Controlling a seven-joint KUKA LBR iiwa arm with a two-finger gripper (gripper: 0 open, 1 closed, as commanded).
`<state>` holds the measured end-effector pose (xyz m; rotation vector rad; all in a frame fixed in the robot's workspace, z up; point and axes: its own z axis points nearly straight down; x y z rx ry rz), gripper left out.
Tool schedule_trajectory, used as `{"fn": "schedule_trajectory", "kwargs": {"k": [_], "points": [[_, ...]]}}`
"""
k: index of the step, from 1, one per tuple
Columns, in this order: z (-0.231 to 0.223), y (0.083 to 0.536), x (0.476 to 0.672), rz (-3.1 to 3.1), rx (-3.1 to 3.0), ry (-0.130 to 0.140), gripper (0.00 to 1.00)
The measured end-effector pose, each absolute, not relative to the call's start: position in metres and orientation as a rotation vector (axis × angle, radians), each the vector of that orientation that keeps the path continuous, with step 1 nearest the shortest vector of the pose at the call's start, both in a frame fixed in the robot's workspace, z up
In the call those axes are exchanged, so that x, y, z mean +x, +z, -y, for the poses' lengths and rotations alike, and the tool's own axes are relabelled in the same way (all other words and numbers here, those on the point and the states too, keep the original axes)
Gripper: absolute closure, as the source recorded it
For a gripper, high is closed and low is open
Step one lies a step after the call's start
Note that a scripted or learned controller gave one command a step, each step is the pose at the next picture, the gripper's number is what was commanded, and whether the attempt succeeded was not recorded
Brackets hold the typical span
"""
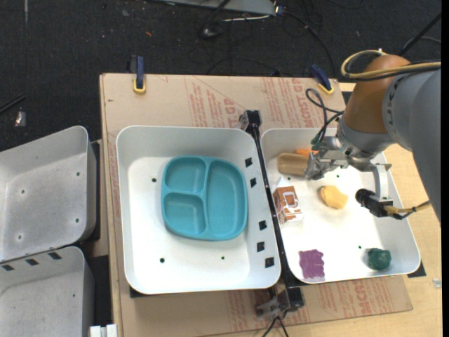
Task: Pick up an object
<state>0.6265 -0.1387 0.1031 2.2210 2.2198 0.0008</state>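
Note:
In the right bin (403, 237) lie a tan bread-like piece (290, 163), a yellow lump (334, 196), a small brown-and-white carton (287, 204), a purple block (311, 263) and a dark green ball (379, 258). A bit of orange (302, 152) shows just behind the tan piece. My gripper (317, 168) hangs low over the bin's back part, right beside the tan piece's right end and above-left of the yellow lump. Its tips are dark and small against the bin.
The left bin (140, 258) holds a teal divided plate (205, 197). A black divider (263, 188) runs between the bins. White lids (42, 188) lie left of the bench. My arm (393, 111) covers the right bin's back right corner.

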Motion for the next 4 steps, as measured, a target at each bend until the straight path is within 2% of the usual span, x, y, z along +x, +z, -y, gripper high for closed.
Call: {"fn": "schedule_trajectory", "kwargs": {"k": [2,3,4], "points": [[0.15,0.22,0.64,-2.219,2.213,0.007,1.0],[0.15,0.256,0.641,-2.22,2.215,0.005,1.0],[0.102,0.26,0.64,-2.23,2.214,0.002,1.0]]}}
